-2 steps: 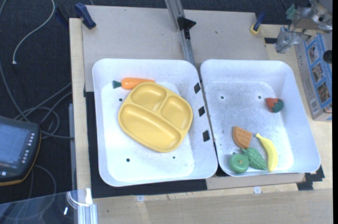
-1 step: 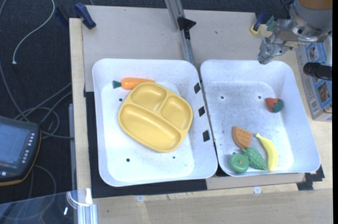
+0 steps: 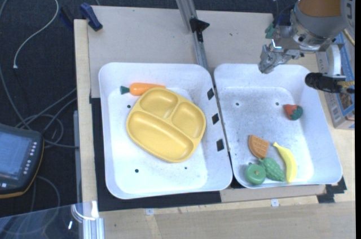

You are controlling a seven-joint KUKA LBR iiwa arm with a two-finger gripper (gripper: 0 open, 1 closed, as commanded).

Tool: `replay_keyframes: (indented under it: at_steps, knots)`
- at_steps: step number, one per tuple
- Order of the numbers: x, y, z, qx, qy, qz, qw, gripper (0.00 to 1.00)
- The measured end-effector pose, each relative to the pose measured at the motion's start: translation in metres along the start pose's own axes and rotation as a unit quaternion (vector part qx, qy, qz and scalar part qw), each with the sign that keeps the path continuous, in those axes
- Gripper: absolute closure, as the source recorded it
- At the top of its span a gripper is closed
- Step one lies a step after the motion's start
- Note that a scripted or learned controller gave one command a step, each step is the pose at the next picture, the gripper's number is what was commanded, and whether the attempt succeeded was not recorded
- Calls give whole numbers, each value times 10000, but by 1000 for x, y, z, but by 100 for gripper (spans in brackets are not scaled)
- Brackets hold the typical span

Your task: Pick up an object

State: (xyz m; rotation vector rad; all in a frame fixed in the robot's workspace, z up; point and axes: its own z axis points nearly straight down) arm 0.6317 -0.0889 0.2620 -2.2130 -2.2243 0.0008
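Observation:
My gripper (image 3: 269,61) hangs over the far edge of the right bin (image 3: 248,102), above its back left part, with nothing seen in it. Well in front of it the bin holds a small red and green toy fruit (image 3: 293,111) at the right. Near the front lie an orange waffle-like piece (image 3: 259,146), a yellow banana (image 3: 287,162), a bumpy green piece (image 3: 273,169) and a round green fruit (image 3: 255,174). The left bin (image 3: 113,136) holds a yellow divided plate (image 3: 166,123) and an orange carrot (image 3: 144,88) behind it.
A metal post (image 3: 186,1) slants up from the gap between the bins. A black cylinder (image 3: 321,81) juts in over the right bin's right rim. A blue clamp (image 3: 90,16) sits at the bench's far left corner, with cables (image 3: 34,18) on the floor.

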Motion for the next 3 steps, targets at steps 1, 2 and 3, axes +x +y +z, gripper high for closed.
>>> replay_keyframes:
  at_steps: [1, 2, 3]
  knots:
    - [39, -26, 0, 0, 3, 2, 10000, 100]
    - [93, -41, 10, 8, 4, -6, 10000, 100]
    - [139, -73, 8, 8, 4, -7, 10000, 100]
